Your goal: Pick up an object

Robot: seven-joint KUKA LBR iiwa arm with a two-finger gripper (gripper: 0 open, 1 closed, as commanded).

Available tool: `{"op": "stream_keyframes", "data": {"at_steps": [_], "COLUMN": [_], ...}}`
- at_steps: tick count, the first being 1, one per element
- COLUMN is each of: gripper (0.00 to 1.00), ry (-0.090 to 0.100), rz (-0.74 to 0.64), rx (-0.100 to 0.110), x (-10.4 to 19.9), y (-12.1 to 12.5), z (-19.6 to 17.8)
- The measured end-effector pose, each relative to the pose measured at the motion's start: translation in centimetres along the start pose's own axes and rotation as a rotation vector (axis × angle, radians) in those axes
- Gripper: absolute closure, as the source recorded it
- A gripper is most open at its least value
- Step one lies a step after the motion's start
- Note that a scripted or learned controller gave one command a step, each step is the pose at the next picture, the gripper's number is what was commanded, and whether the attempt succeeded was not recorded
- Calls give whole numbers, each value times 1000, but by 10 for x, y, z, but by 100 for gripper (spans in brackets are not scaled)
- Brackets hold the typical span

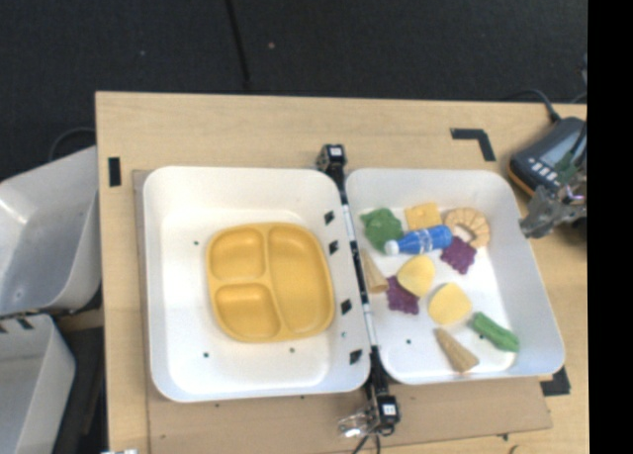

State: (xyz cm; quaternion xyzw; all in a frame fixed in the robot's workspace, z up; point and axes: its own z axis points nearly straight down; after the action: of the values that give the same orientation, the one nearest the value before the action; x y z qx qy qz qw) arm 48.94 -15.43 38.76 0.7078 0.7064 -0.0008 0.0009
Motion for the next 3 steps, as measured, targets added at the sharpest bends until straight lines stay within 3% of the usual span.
{"op": "stream_keyframes", "data": {"at_steps": [1, 2, 3], "gripper": [100, 100, 100], "ry": [1, 0, 3], "rz": [-2, -3, -8], "rx": [-2, -3, 1], "x": [-1, -28, 46], "y": [1, 1, 1], "z": [-7, -16, 15]}}
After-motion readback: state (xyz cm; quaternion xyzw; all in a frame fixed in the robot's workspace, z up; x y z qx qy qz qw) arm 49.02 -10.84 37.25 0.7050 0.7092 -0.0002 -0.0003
